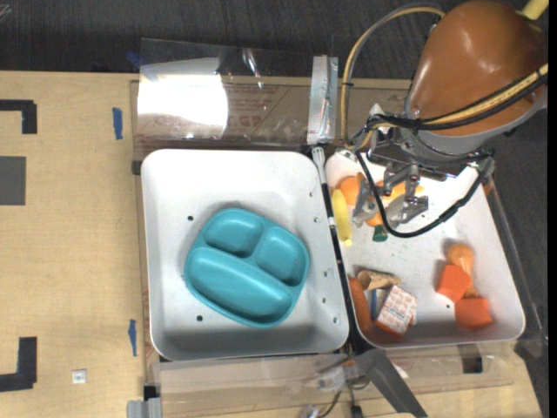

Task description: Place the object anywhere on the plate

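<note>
From my feed I see the hand (396,200) low over the far left part of the right bin (505,259), under the orange wrist band and a tangle of black cable. I cannot tell how it is set.

Just beside it, toward the bin's left wall, lie a yellow piece (340,218) and an orange piece (349,187); a second bit of orange (398,192) shows right at the hand, partly hidden by the metalwork, and I cannot tell whether it is touching.

Along the near edge of that bin sit a small printed box (394,309), and toward the near right corner three orange blocks (459,284), well apart from the hand.

The teal plate (246,264), with three compartments, rests in the middle of the left bin (174,181), all its compartments bare.
</note>
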{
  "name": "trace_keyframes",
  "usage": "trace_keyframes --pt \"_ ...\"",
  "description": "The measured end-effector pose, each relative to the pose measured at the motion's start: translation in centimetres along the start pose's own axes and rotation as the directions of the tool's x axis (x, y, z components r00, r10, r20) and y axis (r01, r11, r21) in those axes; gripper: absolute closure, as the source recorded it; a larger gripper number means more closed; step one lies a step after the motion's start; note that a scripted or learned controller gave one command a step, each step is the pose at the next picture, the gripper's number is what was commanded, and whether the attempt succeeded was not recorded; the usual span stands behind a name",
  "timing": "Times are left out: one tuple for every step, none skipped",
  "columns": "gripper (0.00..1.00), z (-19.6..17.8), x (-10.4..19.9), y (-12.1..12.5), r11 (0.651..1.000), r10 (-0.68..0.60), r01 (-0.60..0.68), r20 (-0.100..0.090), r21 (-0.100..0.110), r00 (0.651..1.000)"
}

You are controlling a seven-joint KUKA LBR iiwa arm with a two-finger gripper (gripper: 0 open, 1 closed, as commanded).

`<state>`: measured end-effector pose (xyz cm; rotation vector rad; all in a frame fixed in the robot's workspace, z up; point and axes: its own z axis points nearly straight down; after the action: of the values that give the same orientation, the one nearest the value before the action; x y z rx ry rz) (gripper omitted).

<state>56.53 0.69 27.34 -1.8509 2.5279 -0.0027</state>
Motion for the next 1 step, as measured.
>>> trace_keyframes --pt "1.0 0.99 -4.18 6.27 0.991 -0.135 0.135 0.0 -0.004 0.991"
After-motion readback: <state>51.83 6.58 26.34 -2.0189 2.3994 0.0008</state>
